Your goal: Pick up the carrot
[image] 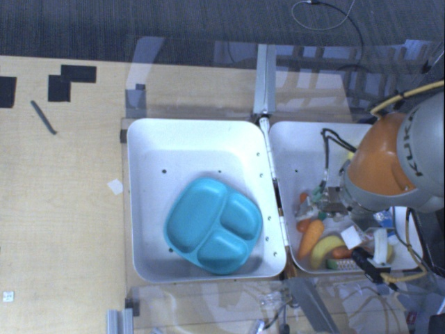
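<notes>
The orange carrot [309, 239] lies slanted in the right bin [292, 158], close to its front left corner, thick end up. My gripper [325, 204] hangs low in that bin, just above and to the right of the carrot's upper end. The arm's orange band [379, 162] and grey wrist cover the bin's right half. I see nothing held.
A yellow-green banana [327, 249] lies against the carrot's right side, with a small red piece [341, 253] beside it. A small red-orange bit [303, 199] sits left of the gripper. The left bin [149, 186] holds a blue divided plate [214, 225].
</notes>
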